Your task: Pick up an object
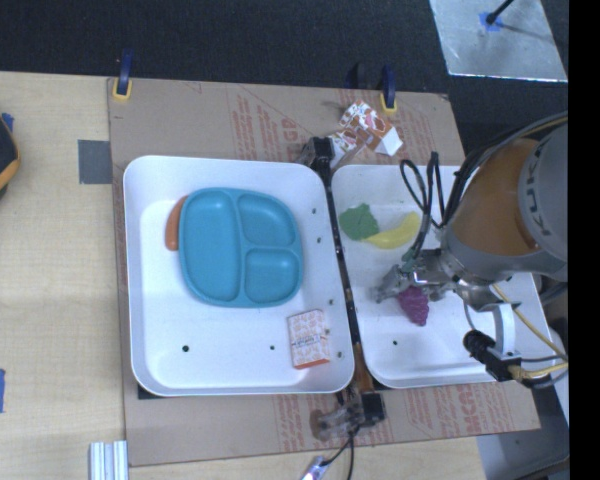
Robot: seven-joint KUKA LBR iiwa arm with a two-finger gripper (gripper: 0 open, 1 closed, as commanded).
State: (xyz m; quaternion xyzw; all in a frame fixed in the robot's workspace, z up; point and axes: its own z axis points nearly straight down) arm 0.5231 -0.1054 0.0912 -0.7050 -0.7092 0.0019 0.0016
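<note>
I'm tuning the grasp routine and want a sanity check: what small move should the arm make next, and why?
Probably a short, straight descent onto the purple object. The gripper sits low in the right bin, right beside and just above that object, while the green object and the yellow banana lie farther up the bin. Nothing is visibly held.

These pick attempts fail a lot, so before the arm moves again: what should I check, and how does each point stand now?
1. Gripper over the right bin: ok.
2. Candidate within reach: purple object beside the gripper: ok.
3. Purple object actually grasped: cannot tell.
4. Neighbours clear: green object and yellow object lie apart from it: ok.
5. Cables off the bin contents: cannot tell.
</note>
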